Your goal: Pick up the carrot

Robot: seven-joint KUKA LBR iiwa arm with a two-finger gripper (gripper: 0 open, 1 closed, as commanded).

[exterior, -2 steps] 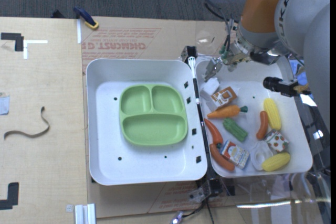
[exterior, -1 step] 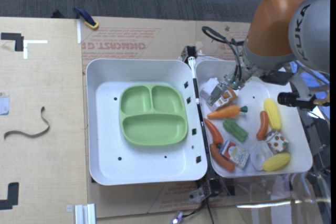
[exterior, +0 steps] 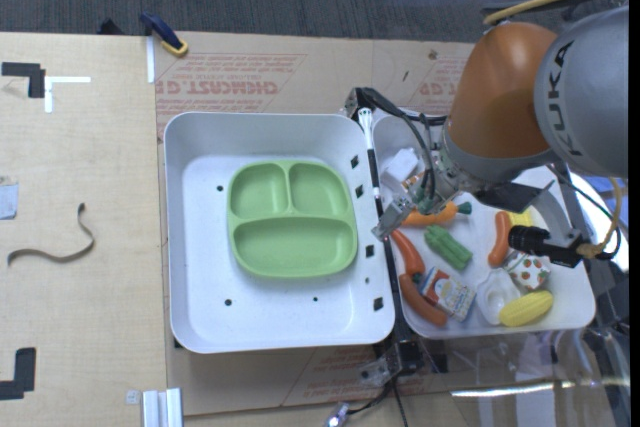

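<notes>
The carrot [exterior: 447, 211] is small and orange with a green top, and lies near the upper left of the right bin [exterior: 572, 317]. My gripper [exterior: 415, 200] hangs just below the grey wrist and orange band, right at the carrot's green end. From above, the wrist hides part of the gripper and the spot where it meets the carrot. I cannot tell whether the carrot is touched or gripped.
The right bin also holds a green cucumber [exterior: 447, 247], orange-red sausages [exterior: 409, 255] [exterior: 422, 302] [exterior: 499, 237], a yellow corn cob [exterior: 525, 308] and a small carton [exterior: 452, 293]. A green divided plate [exterior: 293, 219] lies in the left bin [exterior: 190, 245]. Cables run along the right side.
</notes>
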